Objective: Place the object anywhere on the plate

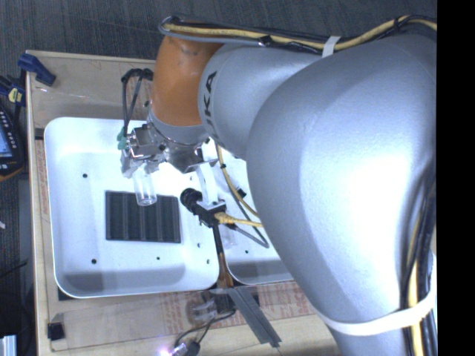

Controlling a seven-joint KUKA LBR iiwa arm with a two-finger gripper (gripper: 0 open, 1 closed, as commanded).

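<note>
The plate (142,216), a dark ribbed rectangle, is seen lying flat on the floor of the left bin (63,199), toward the front edge of the worktop (96,316). A blue clamp (35,69) is seen at the worktop's rear left corner. A small clear tube-shaped object (145,192) is seen at the plate's rear edge, partly overlapping it, directly beneath the claw (142,170). Whether the claw is apart, together or clamped on the clear object cannot be told, as its tip is lost against the white bin. Whether the clear object rests on the plate or hangs above it cannot be told. The orange band (178,80) is seen above the claw. Just beside the claw, a black fitting with a yellow cable (241,219) is seen over the seam between the bins. The right bin (256,275) is largely covered by the grey arm (334,184).
</note>
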